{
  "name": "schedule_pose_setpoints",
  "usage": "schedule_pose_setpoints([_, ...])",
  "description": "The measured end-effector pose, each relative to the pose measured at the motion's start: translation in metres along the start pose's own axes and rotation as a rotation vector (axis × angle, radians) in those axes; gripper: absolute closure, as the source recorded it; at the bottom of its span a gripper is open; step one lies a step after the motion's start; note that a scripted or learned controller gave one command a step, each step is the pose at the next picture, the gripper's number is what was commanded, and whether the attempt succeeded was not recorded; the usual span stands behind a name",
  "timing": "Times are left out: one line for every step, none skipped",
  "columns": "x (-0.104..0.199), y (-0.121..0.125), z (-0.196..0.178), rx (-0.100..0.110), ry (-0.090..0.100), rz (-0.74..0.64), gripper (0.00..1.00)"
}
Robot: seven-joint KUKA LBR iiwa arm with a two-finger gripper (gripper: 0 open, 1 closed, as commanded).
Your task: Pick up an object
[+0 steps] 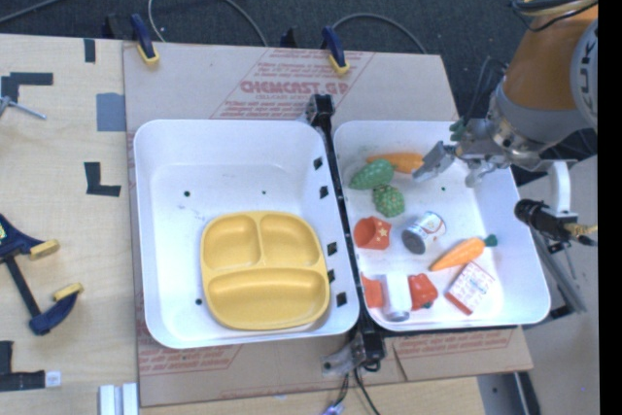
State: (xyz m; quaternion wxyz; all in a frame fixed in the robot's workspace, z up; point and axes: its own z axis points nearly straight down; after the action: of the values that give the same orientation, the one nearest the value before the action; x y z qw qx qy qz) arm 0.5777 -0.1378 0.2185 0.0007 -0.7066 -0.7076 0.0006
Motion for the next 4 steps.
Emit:
schedule_pose_setpoints([0.009, 0.052, 0.124, 0.004, 0.000, 0.000, 0.00])
schedule_pose_setpoints([0.043, 0.032, 0.132, -0.004, -0.002, 0.000, 0.00])
schedule_pose_setpoints([0.025, 0.028, 0.132, -0.006, -0.001, -0.001, 0.00])
schedule_pose_setpoints([0.027, 0.031, 0.132, -0.004, -0.002, 0.001, 0.00])
